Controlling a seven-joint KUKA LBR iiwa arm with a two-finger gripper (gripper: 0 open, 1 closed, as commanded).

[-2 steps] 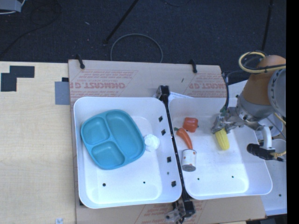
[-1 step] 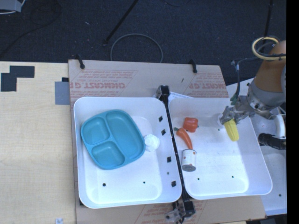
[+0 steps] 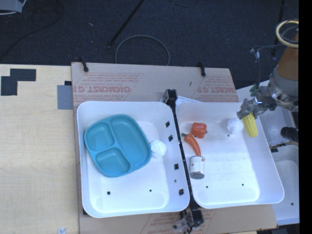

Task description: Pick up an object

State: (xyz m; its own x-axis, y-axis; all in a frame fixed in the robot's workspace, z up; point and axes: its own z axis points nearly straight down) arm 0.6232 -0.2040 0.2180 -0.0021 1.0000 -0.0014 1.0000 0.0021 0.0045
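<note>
Clearly the gripper (image 3: pixel 249 112) sits at the right bin's (image 3: pixel 243 191) two o'clock rim. Its fingers are clamped on the corn cob (image 3: pixel 251 125), whose long axis hangs toward six o'clock.

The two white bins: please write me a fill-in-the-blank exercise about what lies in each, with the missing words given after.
1. The blue divided plate lies in the ____ bin of the view.
2. The small can lies in the right bin, just below the ____ carrot.
3. The hand is at the right bin's upper right corner, by the yellow ____.
4. A white ball touches the plate's ____ edge.

Missing words: left; orange; corn; right
</note>
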